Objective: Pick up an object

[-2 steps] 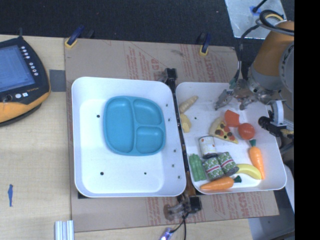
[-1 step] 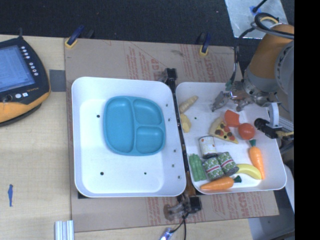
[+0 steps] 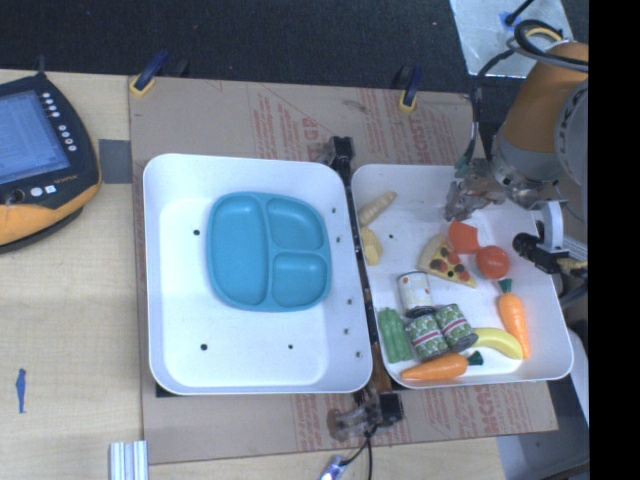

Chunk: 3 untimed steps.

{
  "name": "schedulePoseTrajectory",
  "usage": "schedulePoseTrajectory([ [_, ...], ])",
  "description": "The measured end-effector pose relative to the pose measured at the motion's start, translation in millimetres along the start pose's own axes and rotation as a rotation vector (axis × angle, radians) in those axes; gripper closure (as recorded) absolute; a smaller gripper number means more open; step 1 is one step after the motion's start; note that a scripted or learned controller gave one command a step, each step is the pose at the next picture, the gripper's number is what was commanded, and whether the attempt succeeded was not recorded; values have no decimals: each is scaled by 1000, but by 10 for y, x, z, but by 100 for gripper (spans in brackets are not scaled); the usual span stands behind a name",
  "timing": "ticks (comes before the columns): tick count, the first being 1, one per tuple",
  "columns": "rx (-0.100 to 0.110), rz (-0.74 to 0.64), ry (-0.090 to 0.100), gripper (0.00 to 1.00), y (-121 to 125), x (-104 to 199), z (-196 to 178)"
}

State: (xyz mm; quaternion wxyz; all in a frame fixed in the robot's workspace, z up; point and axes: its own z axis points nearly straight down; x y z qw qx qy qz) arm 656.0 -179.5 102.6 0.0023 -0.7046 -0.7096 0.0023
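Note:
The right bin point(image 3: 400, 183) holds several toy foods. A red block point(image 3: 462, 236) lies beside a pizza slice point(image 3: 446, 262) and a red tomato point(image 3: 491, 261). Toward the front sit a carrot point(image 3: 513, 323), a banana point(image 3: 498, 343), a small tin can point(image 3: 413, 290), green-labelled cans point(image 3: 441, 330), a cucumber point(image 3: 392, 334) and an orange pepper point(image 3: 434, 369). Two beige pieces point(image 3: 378, 207) lie near the bin's left wall. My gripper point(image 3: 466, 204) hangs low over the bin's far right part, just behind the red block. Nothing shows in its grasp.
The left bin point(image 3: 180, 368) carries a blue divided plate point(image 3: 268, 250). A teach pendant point(image 3: 35, 158) rests on the bench at far left. Clamps point(image 3: 148, 73) pin the cardboard sheet at the back. The arm's wrist point(image 3: 535, 138) covers the right bin's far right corner.

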Motion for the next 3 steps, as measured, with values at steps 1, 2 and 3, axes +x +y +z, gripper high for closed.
schedulePoseTrajectory([
  [1, 0, 0, 0, 0, -1, 0, 1],
  [2, -2, 2, 0, 0, 1, 130, 107],
  [3, -1, 1, -1, 0, 4, 456, 108],
])
